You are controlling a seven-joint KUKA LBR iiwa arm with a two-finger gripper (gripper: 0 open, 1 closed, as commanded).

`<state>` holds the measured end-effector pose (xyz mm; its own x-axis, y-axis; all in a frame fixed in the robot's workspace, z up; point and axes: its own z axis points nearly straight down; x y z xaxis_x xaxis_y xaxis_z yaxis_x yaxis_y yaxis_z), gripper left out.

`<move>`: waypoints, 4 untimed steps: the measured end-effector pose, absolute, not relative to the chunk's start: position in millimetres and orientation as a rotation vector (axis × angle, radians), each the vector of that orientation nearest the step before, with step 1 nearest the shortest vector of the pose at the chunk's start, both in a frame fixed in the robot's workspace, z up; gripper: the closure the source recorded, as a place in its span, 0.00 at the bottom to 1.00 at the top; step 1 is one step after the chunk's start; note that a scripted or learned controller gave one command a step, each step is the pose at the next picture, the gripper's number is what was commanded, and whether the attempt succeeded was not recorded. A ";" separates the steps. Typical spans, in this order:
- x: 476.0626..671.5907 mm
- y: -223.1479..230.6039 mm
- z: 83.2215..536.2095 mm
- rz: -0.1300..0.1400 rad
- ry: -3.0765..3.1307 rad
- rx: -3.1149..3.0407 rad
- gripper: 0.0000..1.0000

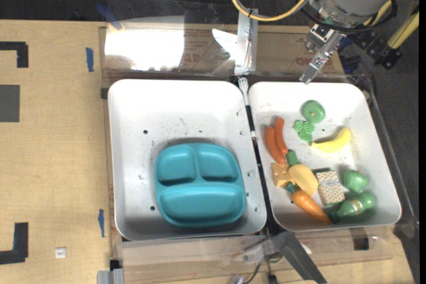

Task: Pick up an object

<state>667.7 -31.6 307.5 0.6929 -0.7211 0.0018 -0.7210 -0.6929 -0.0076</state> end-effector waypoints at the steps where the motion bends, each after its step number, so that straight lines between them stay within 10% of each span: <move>1: 628.6 -27.7 236.6 0.011 1.176 -2.910 1.00; 3: 667.4 -52.0 300.3 -0.004 1.005 -2.971 1.00; 4: 653.9 -20.8 240.9 0.011 0.823 -3.028 1.00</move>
